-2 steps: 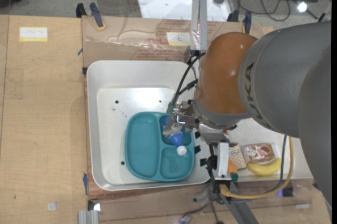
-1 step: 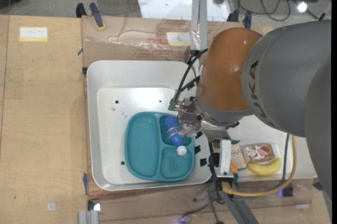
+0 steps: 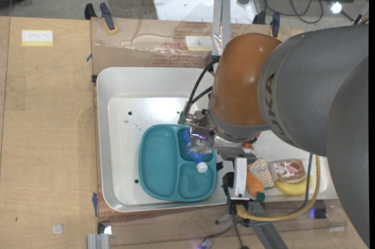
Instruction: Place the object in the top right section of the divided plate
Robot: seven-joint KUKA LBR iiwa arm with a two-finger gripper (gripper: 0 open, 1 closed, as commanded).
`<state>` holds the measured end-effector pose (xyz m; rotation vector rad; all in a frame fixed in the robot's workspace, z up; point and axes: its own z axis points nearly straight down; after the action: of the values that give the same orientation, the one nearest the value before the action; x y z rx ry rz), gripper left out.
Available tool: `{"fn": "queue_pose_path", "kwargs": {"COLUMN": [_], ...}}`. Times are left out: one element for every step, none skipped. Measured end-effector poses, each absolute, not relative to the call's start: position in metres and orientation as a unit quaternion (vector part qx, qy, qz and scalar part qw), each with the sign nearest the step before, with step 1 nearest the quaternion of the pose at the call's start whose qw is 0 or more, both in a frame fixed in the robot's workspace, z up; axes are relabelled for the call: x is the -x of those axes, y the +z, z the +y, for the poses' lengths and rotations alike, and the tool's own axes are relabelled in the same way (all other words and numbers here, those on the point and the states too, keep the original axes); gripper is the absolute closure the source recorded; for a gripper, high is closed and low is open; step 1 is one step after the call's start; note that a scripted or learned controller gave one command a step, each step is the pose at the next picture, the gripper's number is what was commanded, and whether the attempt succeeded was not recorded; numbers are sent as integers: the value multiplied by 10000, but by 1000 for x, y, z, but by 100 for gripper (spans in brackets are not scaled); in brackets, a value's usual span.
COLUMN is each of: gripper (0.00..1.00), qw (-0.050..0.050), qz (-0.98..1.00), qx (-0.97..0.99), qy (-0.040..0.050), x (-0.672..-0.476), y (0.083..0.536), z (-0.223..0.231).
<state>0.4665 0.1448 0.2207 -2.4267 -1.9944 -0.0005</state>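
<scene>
Wooden bench takes up the far left, well away from the gripper, with a pale label stuck near its upper edge. Two blue clamps sit further in at the back, beside a sheet of brown cardboard that lies behind the bins.

The left white bin comes next. A teal divided plate lies in its lower part, with one long section on the side away from the gripper and two smaller sections on the near side. The gripper hangs over the upper of these two, at the plate's top right corner. It is dark and crowded by cables and the wrist, so I cannot tell whether it is open or closed.

Just below the gripper is a bluish, see-through bottle. Its body lies in the top right section and its white cap points downward, at about the ridge between the two small sections. Whether the gripper touches the bottle is unclear.

Above and to the right of the gripper rises the arm's orange band, then its broad grey body. Below the arm, in the right bin, lie an orange carrot-like piece, a small printed packet and a yellow banana, all well clear of the plate.
</scene>
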Motion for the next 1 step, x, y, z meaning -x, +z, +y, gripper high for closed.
{"fn": "queue_pose_path", "kwargs": {"gripper": [0], "qw": [2], "qz": [-6349], "qx": [7726], "qy": [-2], "x": [-467], "y": [221], "z": [145]}}
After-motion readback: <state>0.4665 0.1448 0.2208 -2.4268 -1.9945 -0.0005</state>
